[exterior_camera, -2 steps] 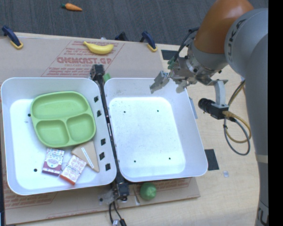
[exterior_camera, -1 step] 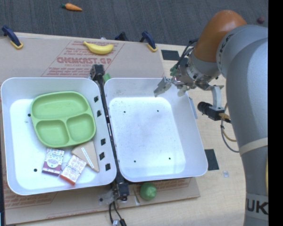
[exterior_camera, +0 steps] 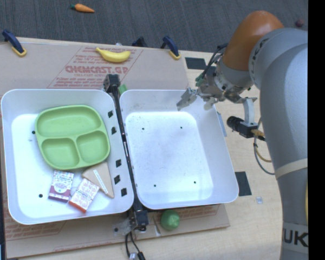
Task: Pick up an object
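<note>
Gripper (exterior_camera: 196, 97) sits over the right bin's (exterior_camera: 222, 145) upper right rim; its jaws are too small to judge, nothing visibly held. Left of it: green tray (exterior_camera: 70, 134), two snack packets (exterior_camera: 73, 190) with unreadable labels. Cardboard (exterior_camera: 92, 69) up-left reads "CHEMCAST GP". Arm lettering "UK" cut off.

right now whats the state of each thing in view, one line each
green divided plate: lying flat in the left bin, compartments bare
two small packets: lying flat below the plate
wedge-shaped piece: lying beside the packets
banana: on the cardboard behind the bins
green ball: on the bench edge, outside the right bin
gripper: above the right bin's far rim
</note>
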You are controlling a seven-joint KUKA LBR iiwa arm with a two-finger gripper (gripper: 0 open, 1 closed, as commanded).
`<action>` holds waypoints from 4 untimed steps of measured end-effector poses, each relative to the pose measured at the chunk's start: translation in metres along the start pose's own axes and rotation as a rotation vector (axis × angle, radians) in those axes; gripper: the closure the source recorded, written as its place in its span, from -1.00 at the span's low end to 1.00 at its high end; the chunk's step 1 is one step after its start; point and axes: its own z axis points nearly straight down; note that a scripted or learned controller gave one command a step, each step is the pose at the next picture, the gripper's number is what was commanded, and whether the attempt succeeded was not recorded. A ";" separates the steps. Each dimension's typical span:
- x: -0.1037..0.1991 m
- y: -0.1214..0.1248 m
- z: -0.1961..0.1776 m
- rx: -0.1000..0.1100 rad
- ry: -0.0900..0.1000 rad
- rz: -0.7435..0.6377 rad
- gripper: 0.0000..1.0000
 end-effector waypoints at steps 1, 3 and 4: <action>0.001 0.000 0.061 0.002 0.000 -0.003 -1.00; 0.002 0.001 0.062 0.002 0.002 -0.006 1.00; 0.002 0.001 0.062 0.003 0.002 -0.007 -1.00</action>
